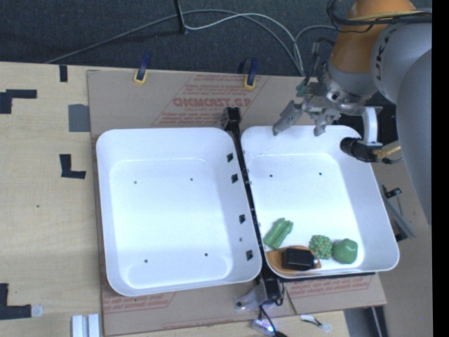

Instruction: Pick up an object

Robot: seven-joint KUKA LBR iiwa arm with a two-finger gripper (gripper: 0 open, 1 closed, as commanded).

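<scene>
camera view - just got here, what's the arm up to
The arm reaches in from the right, and its hand is open over the far rim of the right bin, with nothing between the fingers. The things to pick lie at that bin's near edge: a green pepper, a bumpy green ball, a smooth green piece and a black item on a brown piece. Nothing is picked up yet.

I see four items clustered along the right bin's near edge: green ridged piece, tan dish carrying a black block, bumpy green ball, smooth green lump.
</scene>
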